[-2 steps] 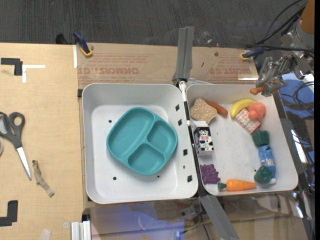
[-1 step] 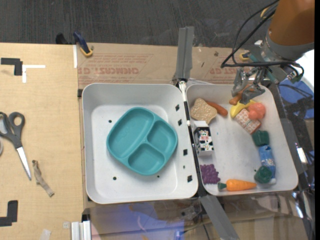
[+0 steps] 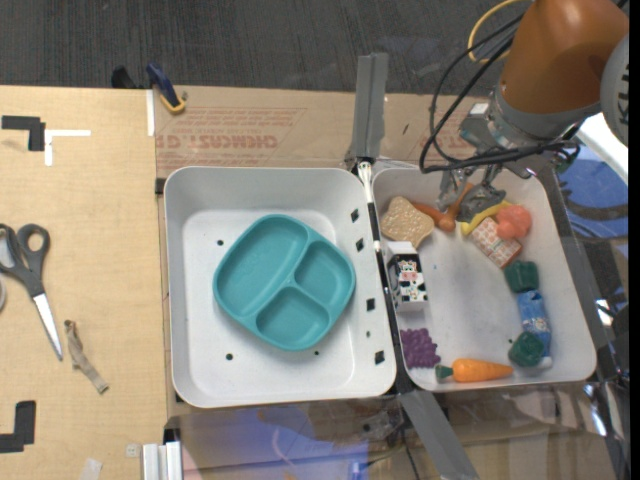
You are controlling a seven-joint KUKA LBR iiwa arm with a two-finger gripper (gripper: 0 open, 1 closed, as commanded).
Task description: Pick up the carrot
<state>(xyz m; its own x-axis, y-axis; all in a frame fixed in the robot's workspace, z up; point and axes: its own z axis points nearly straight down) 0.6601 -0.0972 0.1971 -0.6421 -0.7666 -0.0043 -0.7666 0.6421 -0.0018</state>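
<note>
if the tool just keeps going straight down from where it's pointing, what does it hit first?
Probably the small orange piece lying beside the bread slice; the tool hangs just over it. Depth is unclear; the yellow item is also close.

You see two white bins: the left bin (image 3: 190, 268) holds a teal divided plate (image 3: 285, 282). In the right bin (image 3: 470, 308) you find an orange carrot (image 3: 482, 370) with a green tip, a purple grape cluster (image 3: 419, 347), a white carton (image 3: 407, 278) with black markings, a tan bread slice (image 3: 407, 222), a yellow piece (image 3: 483, 209), a salmon-pink round item (image 3: 514, 221), a dark green block (image 3: 521, 275) and a blue packet (image 3: 534, 315). The arm (image 3: 560, 48) shows you an orange band above grey
</note>
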